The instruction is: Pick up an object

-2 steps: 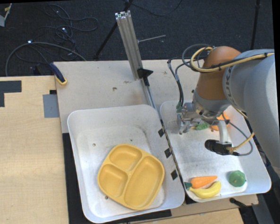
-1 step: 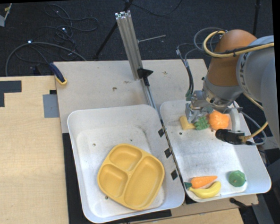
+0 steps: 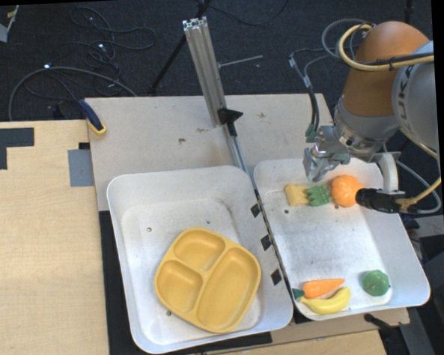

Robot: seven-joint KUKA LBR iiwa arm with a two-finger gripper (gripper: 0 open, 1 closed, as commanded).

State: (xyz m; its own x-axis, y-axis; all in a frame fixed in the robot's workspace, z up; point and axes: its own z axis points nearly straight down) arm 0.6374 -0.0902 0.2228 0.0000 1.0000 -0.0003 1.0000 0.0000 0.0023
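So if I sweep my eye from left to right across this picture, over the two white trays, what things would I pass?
Yellow divided plate in the left bin → corn cob → gripper above it → orange fruit → green round piece. The carrot and banana overlap the corn's span, so I leave them out.

"What kind of place is this?"

"A robot lab. See the big grey arm (image 3: 416,101) with the orange band?"

"Yes. What else shows it?"

"Loose black cables (image 3: 65,70) lie on the dark floor. A bare metal post (image 3: 205,73) stands up from the tabletop (image 3: 152,132). Two white bins (image 3: 127,216) sit side by side on it."

"And the food?"

"Toys. A plastic carrot (image 3: 322,287) and banana (image 3: 329,302), and a yellow tray (image 3: 207,280). Nobody cooks here."
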